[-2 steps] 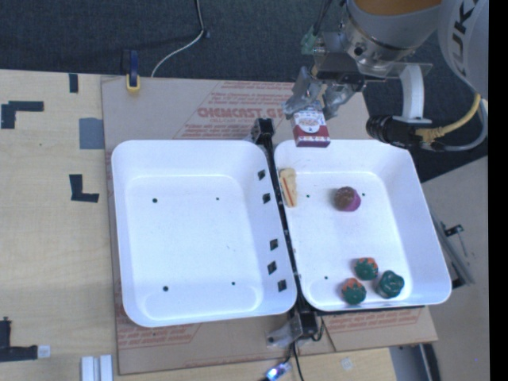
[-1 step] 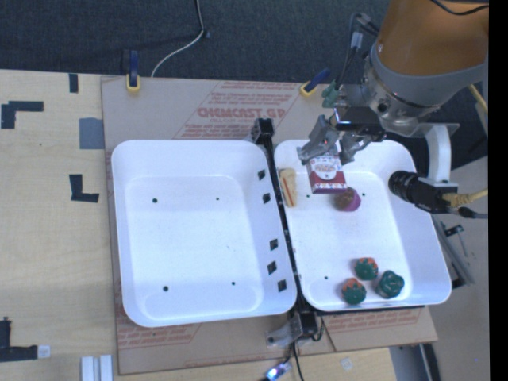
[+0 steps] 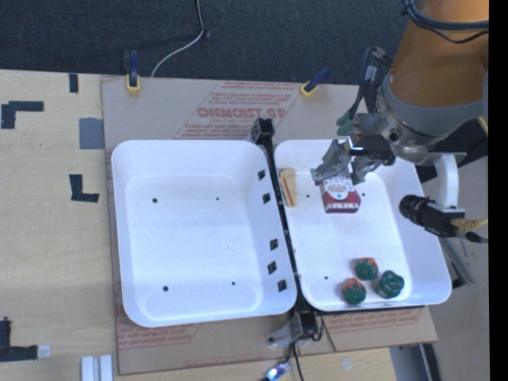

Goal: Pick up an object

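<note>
Bench: you see pale wood with black marks.
Board: brown, lying flat on it.
Bins: two, side by side on the board.

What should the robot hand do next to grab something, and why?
Probably lower a little onto the red-and-white packet. The hand hangs right above it in the right bin, and the packet seems to lie on the bin floor, not held.

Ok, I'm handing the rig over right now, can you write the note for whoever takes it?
Gripper: low over the right white bin, directly above the small red and white packet; a grasp can't be confirmed.
Also in that bin: a tan stick-shaped piece by the divider, and three small green and orange round toys near the front corner.
Done: approach to the packet.
Left: secure it and lift.
</note>
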Robot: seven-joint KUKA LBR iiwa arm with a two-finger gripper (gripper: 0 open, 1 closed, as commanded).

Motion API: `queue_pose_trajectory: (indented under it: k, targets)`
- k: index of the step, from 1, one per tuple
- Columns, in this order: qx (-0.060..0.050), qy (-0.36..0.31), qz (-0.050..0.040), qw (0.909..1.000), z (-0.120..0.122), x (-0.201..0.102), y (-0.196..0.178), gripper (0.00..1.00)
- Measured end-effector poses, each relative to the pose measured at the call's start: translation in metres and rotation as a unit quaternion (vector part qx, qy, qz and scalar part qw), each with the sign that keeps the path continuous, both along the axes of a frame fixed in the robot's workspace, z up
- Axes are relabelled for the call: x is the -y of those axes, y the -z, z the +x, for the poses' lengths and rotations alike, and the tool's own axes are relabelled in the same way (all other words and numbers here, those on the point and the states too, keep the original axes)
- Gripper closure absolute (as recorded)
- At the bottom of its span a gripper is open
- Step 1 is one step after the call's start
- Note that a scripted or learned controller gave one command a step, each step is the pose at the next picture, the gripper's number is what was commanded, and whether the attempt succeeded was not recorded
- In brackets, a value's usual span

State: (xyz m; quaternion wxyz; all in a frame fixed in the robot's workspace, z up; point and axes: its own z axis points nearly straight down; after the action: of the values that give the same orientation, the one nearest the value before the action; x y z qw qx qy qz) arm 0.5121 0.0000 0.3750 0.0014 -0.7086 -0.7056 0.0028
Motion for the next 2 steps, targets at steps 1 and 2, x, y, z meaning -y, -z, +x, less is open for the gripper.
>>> queue_pose_trajectory:
  k: [1,2]
  targets:
    - [0.001,-0.003,0.0007,1.0000,0.001,-0.023,0.015,1.00]
    - [0.002,-0.004,0.0006,1.0000,0.001,-0.022,0.004,1.00]
